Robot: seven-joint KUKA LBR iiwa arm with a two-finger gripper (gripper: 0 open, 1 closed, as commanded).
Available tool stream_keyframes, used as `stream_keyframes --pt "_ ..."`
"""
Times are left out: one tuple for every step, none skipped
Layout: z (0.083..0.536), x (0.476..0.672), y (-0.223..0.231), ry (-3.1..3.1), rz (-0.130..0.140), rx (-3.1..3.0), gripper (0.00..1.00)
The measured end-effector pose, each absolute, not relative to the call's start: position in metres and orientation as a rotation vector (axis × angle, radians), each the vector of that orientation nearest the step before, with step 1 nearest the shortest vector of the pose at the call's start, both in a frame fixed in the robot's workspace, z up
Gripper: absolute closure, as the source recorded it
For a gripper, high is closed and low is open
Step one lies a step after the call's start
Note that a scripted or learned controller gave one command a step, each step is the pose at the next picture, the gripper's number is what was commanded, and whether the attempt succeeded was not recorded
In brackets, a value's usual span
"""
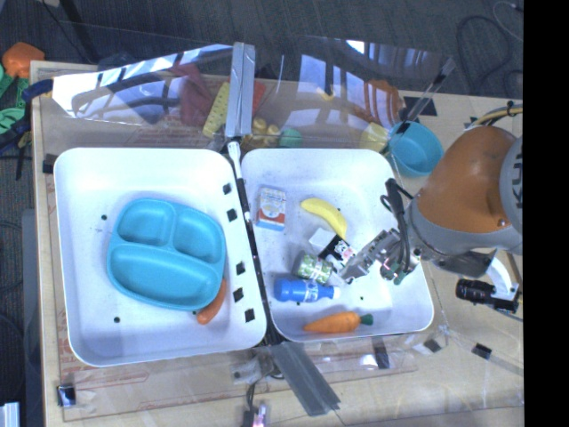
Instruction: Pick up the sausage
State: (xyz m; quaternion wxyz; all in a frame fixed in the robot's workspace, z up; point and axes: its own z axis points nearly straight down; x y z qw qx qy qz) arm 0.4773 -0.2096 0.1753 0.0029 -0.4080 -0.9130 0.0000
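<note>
you had the sausage (212, 308) lying in the left bin (80, 238), near its front right corner, tucked against the lower right edge of the blue tray (164, 252). its long axis ran on a slant, from lower left up toward the divider between the bins, with a slight curve. the tray's rim covered part of it, so you saw just a short orange-brown stretch and could not make out the upper end clearly.

your gripper (356, 265) sat over in the right bin (356, 172), well apart from the sausage, low among a small dark-and-white box (332, 251), a green can (313, 268) and a blue bottle (302, 290). whether its jaws stood wide or narrow could not be told; the clutter there blurred together.

a banana (324, 214) lay just above that spot, a small carton (272, 208) farther left, and a carrot (336, 323) along the front wall. the arm's orange band (471, 181) hid the bin's right rim.
</note>
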Motion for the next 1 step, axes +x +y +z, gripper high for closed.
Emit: stream_keyframes --pt "0.1744 0.4775 -0.2094 -2.992 -0.001 -0.936 1.00"
